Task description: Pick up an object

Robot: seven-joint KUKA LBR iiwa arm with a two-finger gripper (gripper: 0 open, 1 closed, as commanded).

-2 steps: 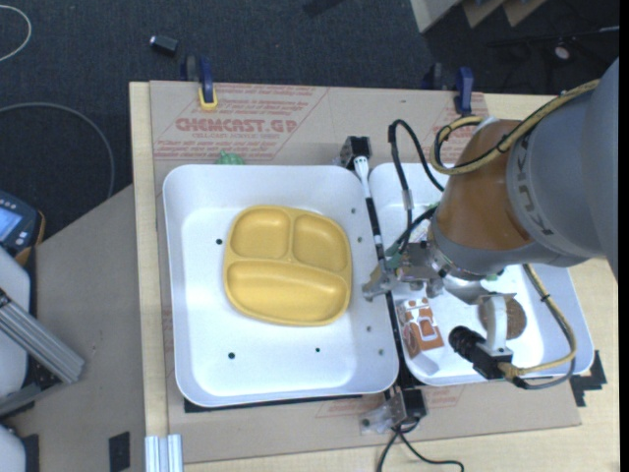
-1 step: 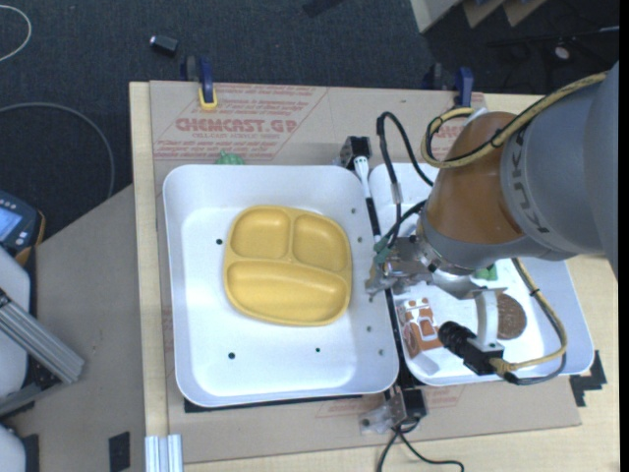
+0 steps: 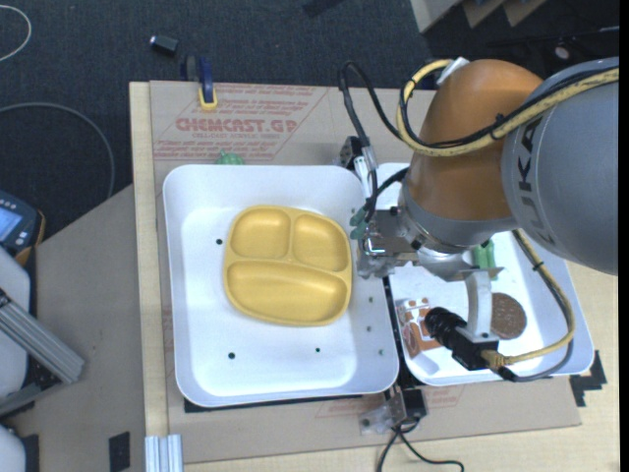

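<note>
Yellow divided plate flat in left bin, just left of pincer. Pincer mostly hidden under orange wrist band; grip state impossible to tell. Brown disc in right bin, partly hidden behind arm. Wooden bench board, dark carpet around.

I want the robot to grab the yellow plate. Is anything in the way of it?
Nothing lies on or over the yellow divided plate; it sits alone in the left bin. The arm's wrist hangs above the right bin, by the rims between the two bins. The wrist hides the gripper.
</note>
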